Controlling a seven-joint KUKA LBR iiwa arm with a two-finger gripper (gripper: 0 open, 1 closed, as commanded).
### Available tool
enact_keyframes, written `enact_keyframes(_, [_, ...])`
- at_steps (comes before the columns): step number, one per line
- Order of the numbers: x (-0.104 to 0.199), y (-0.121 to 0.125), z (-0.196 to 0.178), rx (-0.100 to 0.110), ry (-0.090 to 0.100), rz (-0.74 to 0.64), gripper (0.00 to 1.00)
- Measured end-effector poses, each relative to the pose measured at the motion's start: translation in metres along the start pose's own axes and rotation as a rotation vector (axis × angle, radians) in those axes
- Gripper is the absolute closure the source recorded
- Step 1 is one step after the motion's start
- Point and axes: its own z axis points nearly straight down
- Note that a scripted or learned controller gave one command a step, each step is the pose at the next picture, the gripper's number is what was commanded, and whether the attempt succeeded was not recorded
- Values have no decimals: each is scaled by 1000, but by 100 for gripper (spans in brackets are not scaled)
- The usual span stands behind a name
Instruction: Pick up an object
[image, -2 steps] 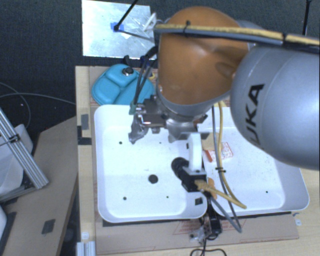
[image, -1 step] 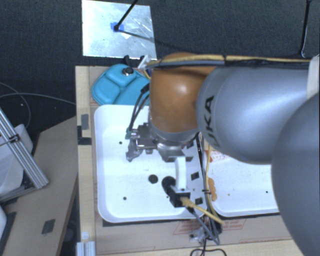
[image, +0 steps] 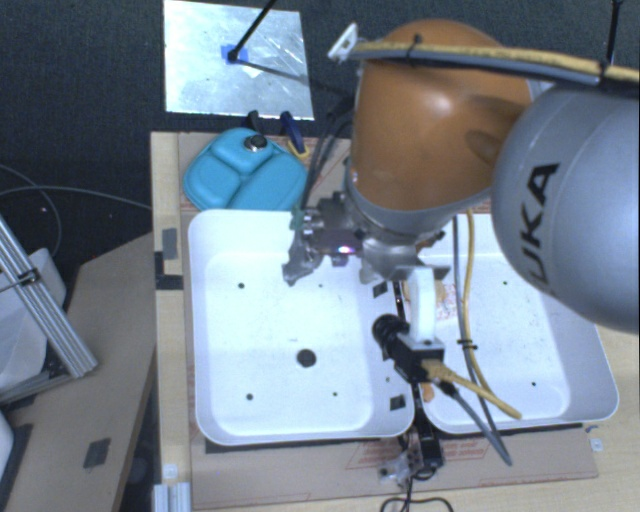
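Dark and round, a small disc lies flat on the floor of the left bin. It sits apart from the gripper, toward the bin's near rim, and is too small to show any texture. The gripper is grey metal hanging over the bin's far half, with nothing visibly in its grasp. Whether it is spread or pressed together cannot be told. Behind it bulges the arm's glossy orange band, hiding much of the right bin. Beyond the gripper, past the far rim, sits a smooth blue plastic container, and further off a crinkled foil sheet.
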Motion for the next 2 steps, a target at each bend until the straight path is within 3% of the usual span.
enact_keyframes(1, [-10, 51, -13, 7, -4, 3, 0])
enact_keyframes(2, [46, -4, -23, 14, -3, -8, 0])
